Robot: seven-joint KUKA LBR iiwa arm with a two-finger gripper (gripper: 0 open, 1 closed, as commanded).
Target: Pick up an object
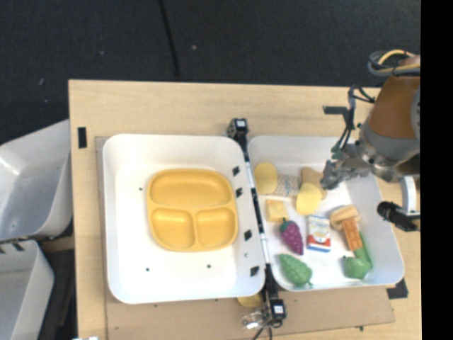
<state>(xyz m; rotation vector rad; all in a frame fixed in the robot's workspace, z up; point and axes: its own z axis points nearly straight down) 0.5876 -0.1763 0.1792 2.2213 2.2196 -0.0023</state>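
I see gripper (331, 177) low over R bin (386, 278), approx 1 o'clock of yellow lemon-like pc (308, 199), near it; contact unclear. Open/closed: can't tell from here. Yellow tray (192, 209) sits in L bin (127, 261).

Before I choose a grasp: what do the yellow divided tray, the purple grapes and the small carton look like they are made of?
Yellow divided tray: likely moulded plastic, matte, with smooth rounded compartment edges. Purple grapes: probably toy plastic or rubber, with a slight sheen on the bumps. Small carton: looks like printed card or plastic, flat-faced; too small to tell which.
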